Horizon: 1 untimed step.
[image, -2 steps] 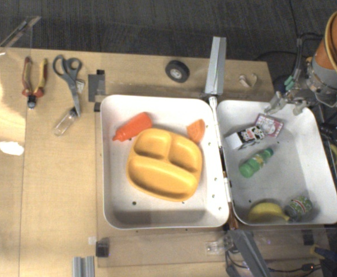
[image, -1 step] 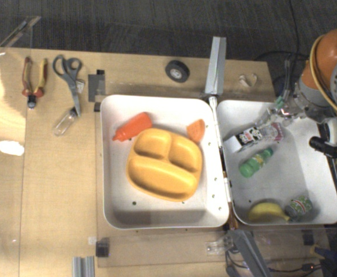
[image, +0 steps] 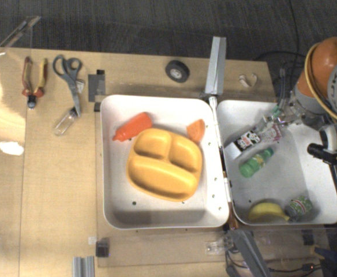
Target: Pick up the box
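- Camera view: my gripper [image: 278, 119] sits in the right bin [image: 324, 180]; finger spread I cannot tell.
- One box [image: 244, 141] lies just left of my fingers.
- One green bottle [image: 255, 163], one banana [image: 266, 211], one can [image: 300, 205] below.

Looks like a robotics lab or workshop bench to me. I see a plywood benchtop [image: 41, 172] over dark carpet [image: 128, 10] at the far side. Hand tools lie loose at far left: red-handled pliers [image: 32, 81], scissors [image: 70, 79], and a tape roll [image: 178, 71] farther right. Two white bins [image: 157, 219] sit side by side, butted against a metal bar [image: 216, 67]. Cables [image: 289, 45] run along the right, beside the arm [image: 330, 74], grey and orange. Small brackets [image: 96, 85] are fixed to the bench by the left bin. The bins hold toy-like test objects, such as a yellow tray [image: 165, 163] and a banana [image: 266, 211].
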{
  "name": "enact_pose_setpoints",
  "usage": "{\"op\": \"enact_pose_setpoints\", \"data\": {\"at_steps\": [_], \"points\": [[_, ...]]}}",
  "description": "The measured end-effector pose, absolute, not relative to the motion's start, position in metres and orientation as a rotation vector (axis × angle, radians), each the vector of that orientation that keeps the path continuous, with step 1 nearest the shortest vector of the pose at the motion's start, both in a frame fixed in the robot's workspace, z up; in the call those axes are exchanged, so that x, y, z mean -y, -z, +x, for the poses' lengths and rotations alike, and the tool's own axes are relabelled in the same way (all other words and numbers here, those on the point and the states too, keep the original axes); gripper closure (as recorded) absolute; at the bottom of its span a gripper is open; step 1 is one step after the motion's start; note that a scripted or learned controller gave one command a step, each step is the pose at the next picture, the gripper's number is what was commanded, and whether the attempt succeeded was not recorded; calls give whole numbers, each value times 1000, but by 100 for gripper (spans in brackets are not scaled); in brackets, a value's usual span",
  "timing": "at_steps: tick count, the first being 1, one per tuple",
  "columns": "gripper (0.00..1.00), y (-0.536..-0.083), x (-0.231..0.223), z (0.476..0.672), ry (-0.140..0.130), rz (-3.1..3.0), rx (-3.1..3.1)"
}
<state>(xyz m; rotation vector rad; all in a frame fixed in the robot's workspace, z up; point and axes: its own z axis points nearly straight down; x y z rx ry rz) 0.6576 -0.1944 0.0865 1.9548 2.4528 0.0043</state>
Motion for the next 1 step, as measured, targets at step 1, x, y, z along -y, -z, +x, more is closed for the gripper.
{"op": "enact_pose_setpoints", "data": {"at_steps": [1], "points": [[100, -99, 193, 660, -10, 1949, -2451]]}}
